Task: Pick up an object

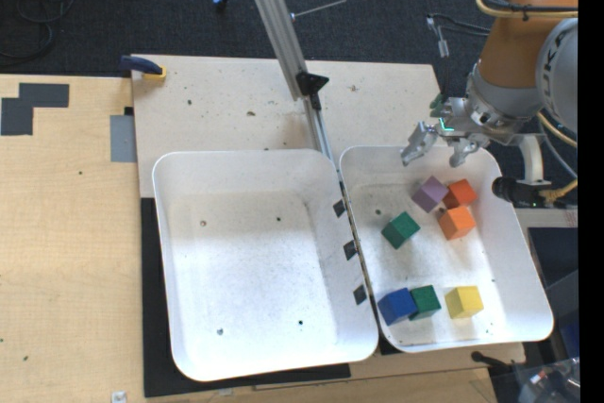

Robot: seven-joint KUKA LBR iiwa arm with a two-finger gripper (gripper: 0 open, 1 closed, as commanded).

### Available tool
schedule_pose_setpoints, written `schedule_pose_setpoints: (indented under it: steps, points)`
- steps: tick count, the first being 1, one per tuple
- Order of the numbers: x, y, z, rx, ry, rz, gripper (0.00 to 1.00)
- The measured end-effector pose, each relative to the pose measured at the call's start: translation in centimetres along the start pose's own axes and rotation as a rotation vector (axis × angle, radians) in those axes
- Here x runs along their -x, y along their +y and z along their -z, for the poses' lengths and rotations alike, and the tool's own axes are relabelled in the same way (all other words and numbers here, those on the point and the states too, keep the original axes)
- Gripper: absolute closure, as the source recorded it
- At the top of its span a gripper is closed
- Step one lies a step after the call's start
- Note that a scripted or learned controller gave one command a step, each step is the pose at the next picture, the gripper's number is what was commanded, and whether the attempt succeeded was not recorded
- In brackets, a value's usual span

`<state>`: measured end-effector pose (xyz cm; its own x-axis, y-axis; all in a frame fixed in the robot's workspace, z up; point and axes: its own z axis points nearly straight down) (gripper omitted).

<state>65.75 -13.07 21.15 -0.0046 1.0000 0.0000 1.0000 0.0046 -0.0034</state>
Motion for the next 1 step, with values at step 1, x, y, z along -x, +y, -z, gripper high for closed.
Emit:
schedule_pose_setpoints:
  steps: [1]
  points:
    - [0.72, -0.64, -5.85, -0.006, 0.001, -0.005, 0.0]
